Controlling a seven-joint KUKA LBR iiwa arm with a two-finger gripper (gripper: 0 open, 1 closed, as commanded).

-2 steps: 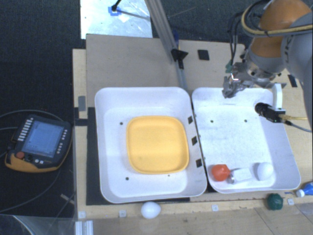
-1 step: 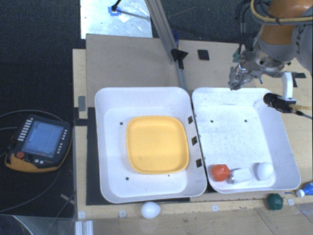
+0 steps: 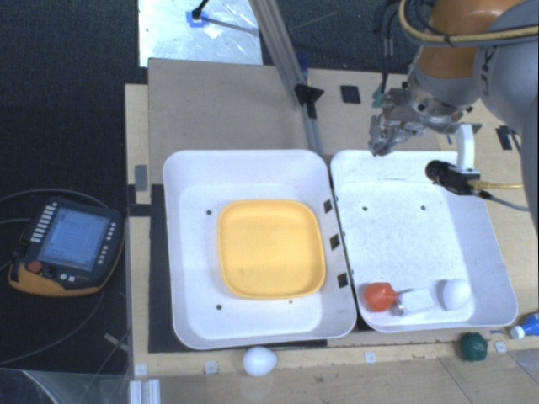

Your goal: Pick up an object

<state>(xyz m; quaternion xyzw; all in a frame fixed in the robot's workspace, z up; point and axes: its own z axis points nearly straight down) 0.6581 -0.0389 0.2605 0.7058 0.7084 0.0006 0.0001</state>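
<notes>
Grey gripper (image 3: 381, 144) hangs over our right bin's (image 3: 421, 225) far rim; its fingers' state we cannot tell.

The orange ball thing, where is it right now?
The orange ball sits in the right bin, near its front left corner, just beside a small white bottle with a white ball further right. The gripper is far off, at the bin's back edge.

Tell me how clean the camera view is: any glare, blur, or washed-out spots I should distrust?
Camera view: lighting is even and soft, shadows faint. The white ball nearly blends into the right bin, its edge washed out. The tool looks slightly soft, so its fingers are hard to read. A bright reflective patch glares at top left.
</notes>
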